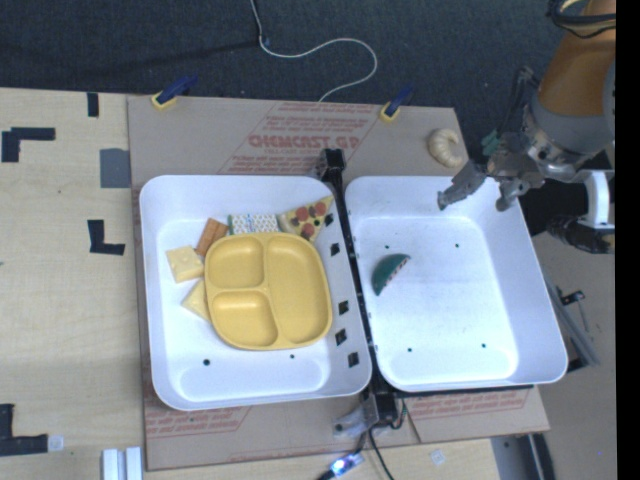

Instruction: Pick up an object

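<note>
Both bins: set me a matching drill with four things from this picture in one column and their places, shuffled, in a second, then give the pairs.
Things:
1. Yellow plate
2. Green piece
3. Claw
4. Beige lump

Places:
A. on the cardboard beyond the right bin
B. in the left bin
C. over the right bin's far edge
D. on the right bin's floor

Pairs: 1-B, 2-D, 3-C, 4-A

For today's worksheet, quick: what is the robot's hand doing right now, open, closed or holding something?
Hand: open, holding nothing, above the right bin's far edge.
</note>
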Robot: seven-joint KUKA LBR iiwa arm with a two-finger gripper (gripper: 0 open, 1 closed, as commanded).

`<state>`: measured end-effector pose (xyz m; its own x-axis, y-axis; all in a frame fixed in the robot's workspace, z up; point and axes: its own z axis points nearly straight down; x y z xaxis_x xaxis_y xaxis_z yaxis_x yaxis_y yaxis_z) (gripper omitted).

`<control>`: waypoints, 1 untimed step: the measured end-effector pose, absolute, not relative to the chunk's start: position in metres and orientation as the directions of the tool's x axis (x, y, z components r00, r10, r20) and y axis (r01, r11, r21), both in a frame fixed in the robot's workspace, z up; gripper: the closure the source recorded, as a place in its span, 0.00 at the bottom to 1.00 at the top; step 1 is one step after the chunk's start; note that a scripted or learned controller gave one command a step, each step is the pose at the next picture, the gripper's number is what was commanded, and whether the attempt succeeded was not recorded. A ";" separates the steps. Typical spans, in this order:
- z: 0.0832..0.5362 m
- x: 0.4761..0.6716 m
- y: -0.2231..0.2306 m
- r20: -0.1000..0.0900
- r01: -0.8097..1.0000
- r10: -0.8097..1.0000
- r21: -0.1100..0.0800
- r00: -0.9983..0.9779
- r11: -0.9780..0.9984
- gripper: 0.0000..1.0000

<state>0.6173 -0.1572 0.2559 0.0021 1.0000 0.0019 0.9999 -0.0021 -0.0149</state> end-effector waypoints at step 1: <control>0.264 0.619 -0.157 0.000 1.000 1.000 -0.002 -0.001 0.001 0.00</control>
